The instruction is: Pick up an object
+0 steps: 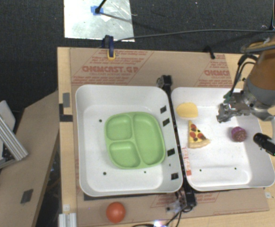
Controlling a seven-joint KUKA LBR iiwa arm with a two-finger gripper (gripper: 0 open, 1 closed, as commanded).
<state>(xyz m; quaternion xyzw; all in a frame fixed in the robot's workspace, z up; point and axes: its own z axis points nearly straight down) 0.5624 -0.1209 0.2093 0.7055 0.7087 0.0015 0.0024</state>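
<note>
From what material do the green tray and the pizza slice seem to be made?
The green tray looks like moulded plastic: one even colour, soft sheen, rounded compartments. The pizza slice seems a toy, probably plastic or rubber: flat bright colours and neat red dots. The view leaves the exact material open.

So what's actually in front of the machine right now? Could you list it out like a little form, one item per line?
left bin: holds a green divided tray
right bin: holds three small things
yellow piece: near the bin's upper left
pizza slice: just below the yellow piece
purple ball: right part of the bin
gripper: above the right bin, between yellow piece and purple ball, holding nothing visible
orange ball: outside the bins, on the bench's front edge
</note>
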